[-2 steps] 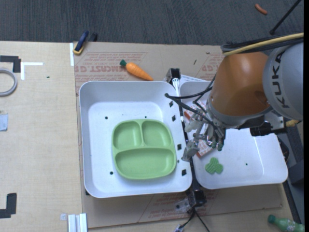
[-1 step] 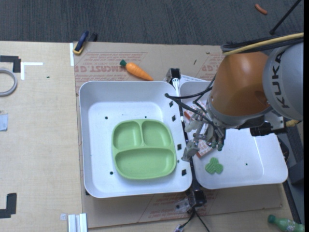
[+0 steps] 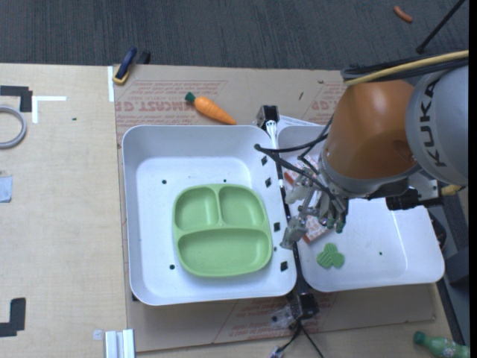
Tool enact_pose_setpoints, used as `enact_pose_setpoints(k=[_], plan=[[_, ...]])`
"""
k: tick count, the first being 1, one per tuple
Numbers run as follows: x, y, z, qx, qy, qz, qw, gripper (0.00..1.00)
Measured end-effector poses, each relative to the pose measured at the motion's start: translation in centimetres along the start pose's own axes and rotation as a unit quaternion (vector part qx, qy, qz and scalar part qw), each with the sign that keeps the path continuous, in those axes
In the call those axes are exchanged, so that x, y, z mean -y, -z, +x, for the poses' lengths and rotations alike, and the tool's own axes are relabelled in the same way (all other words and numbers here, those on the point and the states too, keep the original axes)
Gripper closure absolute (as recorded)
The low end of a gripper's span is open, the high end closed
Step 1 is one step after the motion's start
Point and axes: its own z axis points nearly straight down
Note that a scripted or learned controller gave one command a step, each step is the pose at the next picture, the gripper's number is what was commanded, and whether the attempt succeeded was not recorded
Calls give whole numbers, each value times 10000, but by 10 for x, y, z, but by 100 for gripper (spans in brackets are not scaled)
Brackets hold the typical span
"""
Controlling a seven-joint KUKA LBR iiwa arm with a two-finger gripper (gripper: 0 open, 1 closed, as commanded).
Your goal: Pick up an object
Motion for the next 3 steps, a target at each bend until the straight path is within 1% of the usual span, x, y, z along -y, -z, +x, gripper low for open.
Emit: enact_pose_setpoints(k=[1,2,3], plan=[[0,0,0,0,0,0,10000,0],[4,0,-2,8,2644,-3,9644,0],[32,0,12,9,3545,-2,9351,0]])
